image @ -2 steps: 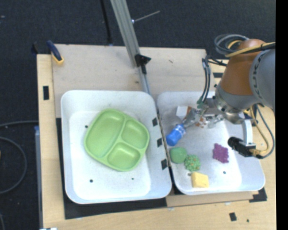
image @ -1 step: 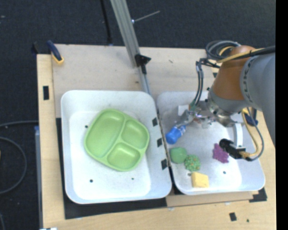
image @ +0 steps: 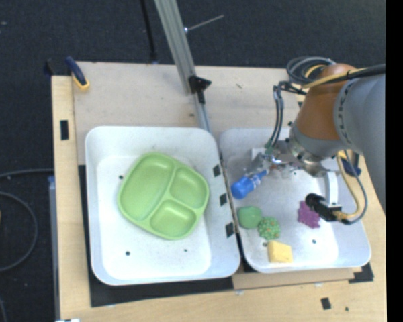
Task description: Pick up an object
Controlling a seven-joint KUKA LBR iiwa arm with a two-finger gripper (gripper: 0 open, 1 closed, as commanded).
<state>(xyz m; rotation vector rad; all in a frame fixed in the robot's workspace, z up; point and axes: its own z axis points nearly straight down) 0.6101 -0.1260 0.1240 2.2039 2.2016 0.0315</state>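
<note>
My gripper (image: 267, 164) hangs low over the upper left part of the right bin (image: 346, 250), below the arm's orange band. A blue bottle-shaped toy (image: 245, 185) lies tilted right at its lower left, its upper end touching or nearly touching the gripper's tip. Whether the toy is gripped is hidden by the wrist. Lower in the same bin lie a smooth green lump (image: 249, 215), a bumpy green ball (image: 269, 228), a yellow block (image: 279, 251) and a purple spiky toy (image: 309, 215).
The left bin (image: 107, 263) holds a green divided plate (image: 164, 194). A metal pole (image: 178, 39) rises from the bench behind the bins. Black cables (image: 336, 206) loop from the wrist over the right bin's right side.
</note>
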